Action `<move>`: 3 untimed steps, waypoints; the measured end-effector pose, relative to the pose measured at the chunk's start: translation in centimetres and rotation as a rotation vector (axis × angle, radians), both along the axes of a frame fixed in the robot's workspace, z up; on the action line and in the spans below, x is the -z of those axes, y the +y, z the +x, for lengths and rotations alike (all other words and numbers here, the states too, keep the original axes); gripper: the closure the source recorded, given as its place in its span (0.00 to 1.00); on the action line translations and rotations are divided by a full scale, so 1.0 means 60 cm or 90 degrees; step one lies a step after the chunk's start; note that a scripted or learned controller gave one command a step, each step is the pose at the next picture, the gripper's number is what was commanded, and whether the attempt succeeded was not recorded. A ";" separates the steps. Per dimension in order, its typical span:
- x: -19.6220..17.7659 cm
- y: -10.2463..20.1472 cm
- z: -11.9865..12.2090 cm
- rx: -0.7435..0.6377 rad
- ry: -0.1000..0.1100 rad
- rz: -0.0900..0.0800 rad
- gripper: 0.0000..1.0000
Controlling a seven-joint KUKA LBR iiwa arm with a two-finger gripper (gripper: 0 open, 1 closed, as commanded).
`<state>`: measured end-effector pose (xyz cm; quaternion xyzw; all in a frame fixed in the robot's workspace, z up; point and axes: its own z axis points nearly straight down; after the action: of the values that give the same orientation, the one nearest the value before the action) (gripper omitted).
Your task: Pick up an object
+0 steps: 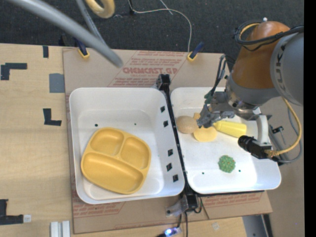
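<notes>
In the right bin (256, 179) lie a tan egg-shaped object (186, 125), a flat pale yellow round piece (206, 135), a yellow corn-like cylinder (231, 128) and a green broccoli-like piece (226, 163). My gripper (204, 121) hangs low over the bin's upper middle, its tips right at the yellow round piece and just right of the tan object. The fingers are close together over the yellow piece, but their tips blend into it.
The left bin (81, 107) holds a yellow divided plate (116, 159). A black divider (170, 132) runs between the bins. Grey tubes and a yellow clamp cross the top left. A black connector (251, 145) and cables hang off the arm at right.
</notes>
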<state>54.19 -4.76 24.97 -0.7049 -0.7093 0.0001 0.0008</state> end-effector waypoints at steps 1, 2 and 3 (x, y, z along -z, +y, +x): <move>0.030 0.078 0.015 0.000 0.002 0.000 1.00; 0.021 0.169 0.033 0.000 0.000 0.000 1.00; 0.023 0.250 0.065 0.000 0.000 0.000 1.00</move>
<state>58.09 10.26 23.58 -0.7048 -0.7094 -0.0001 0.0007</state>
